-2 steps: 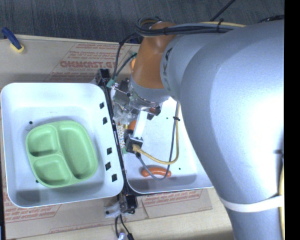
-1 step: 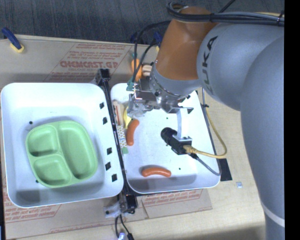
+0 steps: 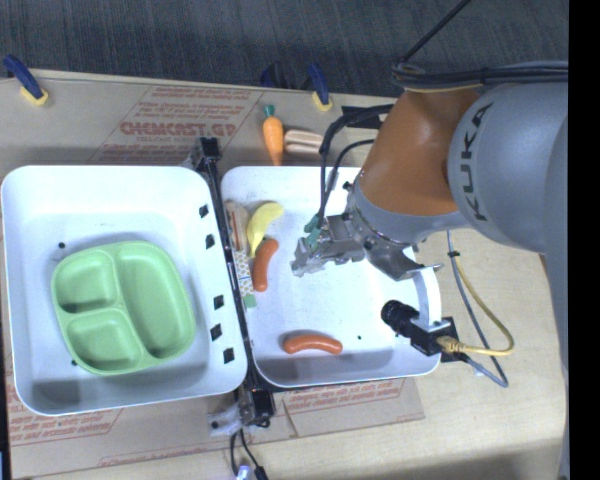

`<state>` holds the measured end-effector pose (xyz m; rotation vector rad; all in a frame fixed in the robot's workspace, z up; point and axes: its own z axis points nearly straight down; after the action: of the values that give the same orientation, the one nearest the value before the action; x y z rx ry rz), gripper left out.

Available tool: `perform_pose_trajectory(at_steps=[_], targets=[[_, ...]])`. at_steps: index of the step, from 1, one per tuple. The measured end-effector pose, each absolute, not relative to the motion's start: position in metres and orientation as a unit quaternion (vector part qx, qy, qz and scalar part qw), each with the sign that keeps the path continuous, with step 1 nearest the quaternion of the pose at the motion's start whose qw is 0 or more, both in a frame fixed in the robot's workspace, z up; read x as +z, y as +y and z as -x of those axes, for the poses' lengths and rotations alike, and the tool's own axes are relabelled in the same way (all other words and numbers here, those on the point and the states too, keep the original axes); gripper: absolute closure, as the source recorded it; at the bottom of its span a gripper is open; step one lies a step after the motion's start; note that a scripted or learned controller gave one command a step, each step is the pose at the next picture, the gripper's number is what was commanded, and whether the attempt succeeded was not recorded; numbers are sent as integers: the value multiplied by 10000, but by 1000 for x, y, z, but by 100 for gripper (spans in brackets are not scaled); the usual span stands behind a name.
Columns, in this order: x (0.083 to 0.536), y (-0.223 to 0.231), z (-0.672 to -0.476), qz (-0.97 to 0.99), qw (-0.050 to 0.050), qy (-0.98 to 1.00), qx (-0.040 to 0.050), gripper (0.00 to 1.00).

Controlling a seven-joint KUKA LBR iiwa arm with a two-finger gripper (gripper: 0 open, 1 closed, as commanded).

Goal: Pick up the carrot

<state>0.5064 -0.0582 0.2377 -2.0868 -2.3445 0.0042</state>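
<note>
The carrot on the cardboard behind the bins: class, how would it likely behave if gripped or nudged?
The carrot looks like a smooth, rigid toy, so it would probably keep its shape. Its rounded, tapered body may roll or swing in an arc when nudged. A glossy-looking surface could slip from the tool, which hangs over the right bin.

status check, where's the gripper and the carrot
Gripper low in right bin, nothing seen held. Carrot outside, on the cardboard behind that bin. Bin rim between them; banana and sausage near gripper.

"KUKA" runs down the grey arm (image 3: 500, 158) — "CHEMCAST GP" in red on the cardboard sheet (image 3: 170, 118).
</note>
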Motion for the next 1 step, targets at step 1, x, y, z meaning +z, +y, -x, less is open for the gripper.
perform_pose_trajectory(at_steps=[1], targets=[[191,13,-483,6442,20,-7648,15,100]])
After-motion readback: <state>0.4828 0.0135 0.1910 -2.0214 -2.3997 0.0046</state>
